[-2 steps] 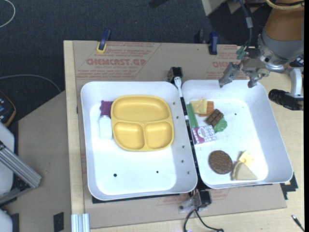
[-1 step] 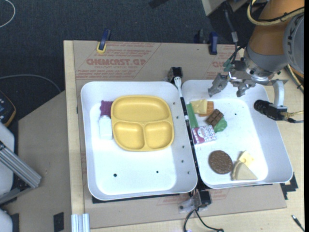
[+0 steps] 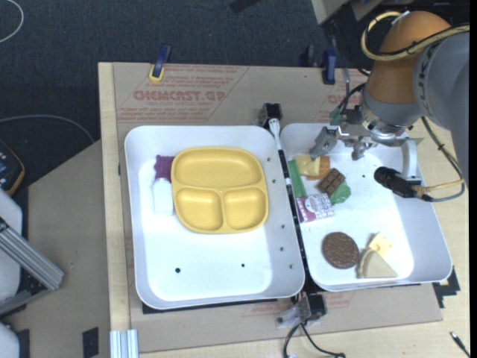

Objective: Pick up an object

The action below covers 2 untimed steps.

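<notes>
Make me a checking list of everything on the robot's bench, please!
Surface: brown board bearing left bin and right bin.
Job's things: right bin holds cookie, pink packet, brown bar, green piece, orange block, pale wedges.
Clutter: left bin holds yellow tray, white bottle, purple thing.
Grippers: end effector at right bin's far end, near orange block.
Cables: white wire on floor; wires at bench front.
Surroundings: dark floor, clamp.
</notes>
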Tool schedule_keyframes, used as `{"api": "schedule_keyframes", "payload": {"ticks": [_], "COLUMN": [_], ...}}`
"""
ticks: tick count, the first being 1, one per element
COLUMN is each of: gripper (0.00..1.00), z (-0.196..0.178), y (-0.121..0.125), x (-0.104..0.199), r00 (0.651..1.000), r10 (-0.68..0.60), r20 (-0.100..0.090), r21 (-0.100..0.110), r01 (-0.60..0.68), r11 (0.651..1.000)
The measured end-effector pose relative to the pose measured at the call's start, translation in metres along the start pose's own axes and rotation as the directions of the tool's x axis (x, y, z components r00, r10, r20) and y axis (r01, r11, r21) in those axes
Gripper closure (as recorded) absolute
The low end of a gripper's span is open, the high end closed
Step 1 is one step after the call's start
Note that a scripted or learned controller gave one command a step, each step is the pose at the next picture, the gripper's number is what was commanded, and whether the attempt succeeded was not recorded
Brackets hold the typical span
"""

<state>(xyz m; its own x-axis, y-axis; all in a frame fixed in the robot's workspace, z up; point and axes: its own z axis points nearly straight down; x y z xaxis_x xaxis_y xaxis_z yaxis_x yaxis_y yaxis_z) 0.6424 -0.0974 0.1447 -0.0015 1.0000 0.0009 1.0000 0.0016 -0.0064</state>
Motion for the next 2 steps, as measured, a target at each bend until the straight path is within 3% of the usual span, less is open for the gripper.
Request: {"api": "schedule_keyframes", "payload": {"ticks": [1,2], "gripper": [0.00,0.00], "z": [0.0623,0.0598], "y": [-0.0058,-0.0059], "x": [-0.0038,-0.0035], "r00": [1.000,1.000], "r10": [0.002,0.003], "r20": [-0.001,-0.001], "r21": [0.003,-0.003], "r01": [-0.002,-0.003], "r11": [1.000,1.000]}}
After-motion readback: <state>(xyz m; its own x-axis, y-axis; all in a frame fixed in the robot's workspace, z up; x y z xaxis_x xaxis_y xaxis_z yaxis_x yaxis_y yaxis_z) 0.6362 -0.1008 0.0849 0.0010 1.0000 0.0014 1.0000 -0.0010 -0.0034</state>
